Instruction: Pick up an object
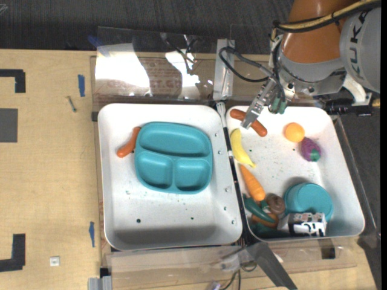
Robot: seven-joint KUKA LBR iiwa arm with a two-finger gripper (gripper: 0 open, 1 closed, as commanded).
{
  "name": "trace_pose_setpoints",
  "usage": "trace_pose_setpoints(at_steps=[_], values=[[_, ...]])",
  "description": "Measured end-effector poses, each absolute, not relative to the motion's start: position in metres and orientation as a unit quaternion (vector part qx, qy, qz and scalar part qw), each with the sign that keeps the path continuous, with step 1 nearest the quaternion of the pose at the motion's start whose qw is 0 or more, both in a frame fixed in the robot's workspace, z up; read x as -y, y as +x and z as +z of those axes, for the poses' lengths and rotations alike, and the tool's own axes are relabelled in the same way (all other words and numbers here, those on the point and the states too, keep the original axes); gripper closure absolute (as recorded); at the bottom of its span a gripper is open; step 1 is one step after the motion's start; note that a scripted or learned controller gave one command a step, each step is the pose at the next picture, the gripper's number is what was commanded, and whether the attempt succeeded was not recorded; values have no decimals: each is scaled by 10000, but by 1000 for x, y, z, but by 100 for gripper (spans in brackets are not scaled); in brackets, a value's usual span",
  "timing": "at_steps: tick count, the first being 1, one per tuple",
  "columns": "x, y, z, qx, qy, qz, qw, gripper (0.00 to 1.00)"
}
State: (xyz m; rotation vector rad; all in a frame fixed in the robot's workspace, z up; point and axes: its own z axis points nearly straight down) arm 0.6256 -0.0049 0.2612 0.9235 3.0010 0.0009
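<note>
My gripper hangs over the far left corner of the right bin, its tip right at a red sausage lying there. I cannot make out any object held in it. Close by in the same bin lie a yellow banana, an orange carrot, a small orange ball and a purple fruit. A teal cup stands toward the near side.
The left bin holds a teal divided plate and an orange sausage beside it. At the right bin's near edge lie a brown piece, a green item and a black-and-white object. Cables hang behind the bins.
</note>
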Motion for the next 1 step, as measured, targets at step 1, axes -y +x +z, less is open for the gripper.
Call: trace_pose_setpoints(at_steps=[1], values=[[-41, 614, 261, -9327, 3607, 7, 2, 100]])
